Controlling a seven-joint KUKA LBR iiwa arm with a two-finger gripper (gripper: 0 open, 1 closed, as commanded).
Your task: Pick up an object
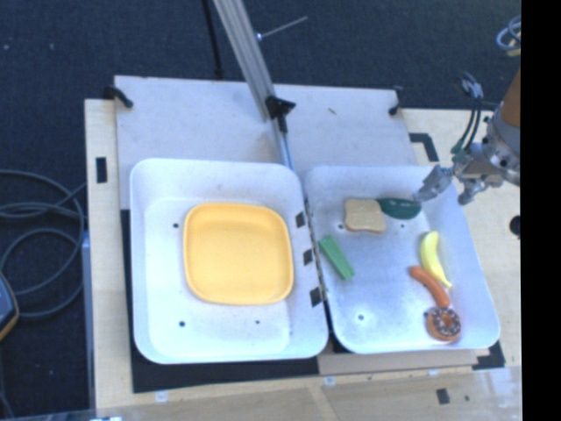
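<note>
two shallow white bins sit side by side on the pale desk (105, 235), the left bin (149, 235) in the middle left of the frame and the right bin (377, 323) in the middle right. a square yellow plate (237, 253) lies flat in the left bin, close to its centre. the right bin holds the small things: a tan slice of toast (364, 216) near its upper middle, a dark green spoon-like piece (399, 207) just beside the toast on its right, a green block (336, 258) lying at a slant near the bin's left wall, a yellow banana (433, 257) toward the right wall, an orange-red sausage (432, 285) just below the banana and touching or nearly touching it, and a brown ring-shaped doughnut (443, 324) in the lower right corner. the arm comes in at the upper right edge of the frame, and its jaws (456, 185) hang over the upper right corner of the right bin, with one grey finger (432, 183) reaching left toward the dark green piece and another (469, 191) set apart to its right; they look released, with nothing between them. whether the left finger touches the dark green piece cannot be told. a slanted metal rail (245, 46) runs from the top middle of the frame down to the gap between the bins, and black cables (35, 226) loop on the dark floor at the left edge.
</note>
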